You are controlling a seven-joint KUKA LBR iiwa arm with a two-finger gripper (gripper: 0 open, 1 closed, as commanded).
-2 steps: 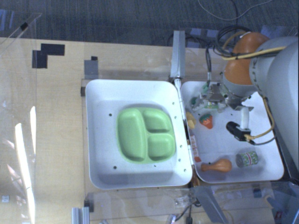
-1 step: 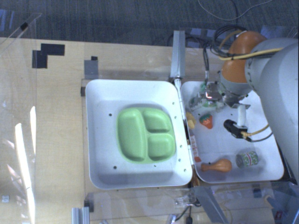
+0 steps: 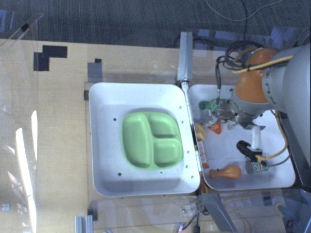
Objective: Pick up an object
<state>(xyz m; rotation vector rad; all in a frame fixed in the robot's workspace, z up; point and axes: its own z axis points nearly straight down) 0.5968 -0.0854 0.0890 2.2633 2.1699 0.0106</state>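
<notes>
I see my arm reaching into the right bin, with the gripper low near its far left corner.
The left bin on the tabletop carries a green plate with three compartments, lying flat near the middle. In the right bin the gripper sits among small things. A green item is just beside it toward the far wall, a red-orange piece is just on its near side, and a yellow piece lies by the left wall. A brown drumstick-shaped toy lies along the near wall, with a small tin just to its right. I cannot tell whether the gripper holds anything.
</notes>
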